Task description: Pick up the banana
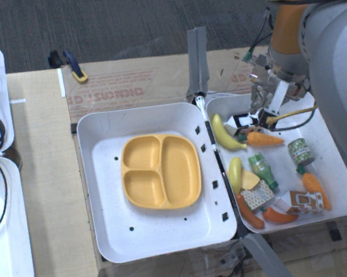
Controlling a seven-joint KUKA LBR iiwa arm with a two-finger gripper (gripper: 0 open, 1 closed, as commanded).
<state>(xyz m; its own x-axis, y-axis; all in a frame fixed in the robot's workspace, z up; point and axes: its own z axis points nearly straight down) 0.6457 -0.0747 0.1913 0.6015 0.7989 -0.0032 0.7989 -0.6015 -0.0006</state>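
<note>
Banana (225, 133) lies in right bin (334, 145), against its left wall, upper end, curved, running top-left to bottom-right; lower tip near an orange carrot (264, 138). Gripper (265, 111) hangs above the bin's upper middle, to the banana's right and apart from it; holds nothing; finger state: can't tell, hidden by wrist hardware. Yellow tray (162, 170) sits in left bin (105, 194), not relevant. Step: approach. Advice: shift toward left wall, align jaws across banana's short axis, aim mid-length; descend clear of wall and carrot; lemon-like fruit (235, 172) below is far enough.
</note>
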